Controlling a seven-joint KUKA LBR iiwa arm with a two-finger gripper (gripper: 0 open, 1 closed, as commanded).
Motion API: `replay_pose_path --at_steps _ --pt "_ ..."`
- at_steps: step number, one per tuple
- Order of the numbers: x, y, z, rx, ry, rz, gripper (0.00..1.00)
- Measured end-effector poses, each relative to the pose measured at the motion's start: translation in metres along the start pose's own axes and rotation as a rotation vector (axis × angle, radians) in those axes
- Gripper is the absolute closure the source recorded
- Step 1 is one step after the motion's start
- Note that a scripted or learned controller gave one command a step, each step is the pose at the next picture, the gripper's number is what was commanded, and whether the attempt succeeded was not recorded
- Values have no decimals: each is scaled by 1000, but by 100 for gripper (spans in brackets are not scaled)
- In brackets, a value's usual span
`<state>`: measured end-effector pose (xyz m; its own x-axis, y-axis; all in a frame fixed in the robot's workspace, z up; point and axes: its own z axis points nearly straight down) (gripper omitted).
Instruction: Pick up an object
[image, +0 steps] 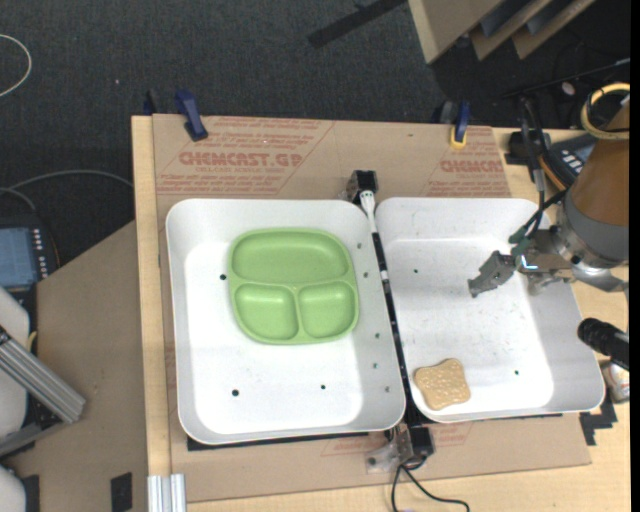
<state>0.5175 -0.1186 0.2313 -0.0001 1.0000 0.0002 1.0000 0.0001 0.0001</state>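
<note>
- The gripper (487, 279) hangs over the middle of the right bin (560, 395), reaching in from the right edge; I cannot tell how it is set, since it reads as one dark grey shape against the white floor.
- Nothing shows in its grasp, so the pick looks not yet made: this seems to be the approach step.
- The nearest thing to take is a tan cracker (442, 384), lying flat in the right bin's near left corner, close to the rim and well apart from the gripper.
- In the left bin (200, 400) lies a green tray (294, 284) with three compartments, flat on the floor toward the far side.
- For the cracker, the next move calls for a shift toward the near left corner, then a descent straight down over it.
- The cracker is thin and flat, so a grasp would likely have to catch its edges; a slip seems the main risk.
- The bin's wall and the divider (383, 290) between the bins stand close beside the cracker and may crowd the approach.
- The tray is wide and low, and looks harder to grip.
</note>
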Motion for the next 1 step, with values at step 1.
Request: replay_pose_path --at_steps 1 --pt "-5 -38 -112 -13 -3 0 0"
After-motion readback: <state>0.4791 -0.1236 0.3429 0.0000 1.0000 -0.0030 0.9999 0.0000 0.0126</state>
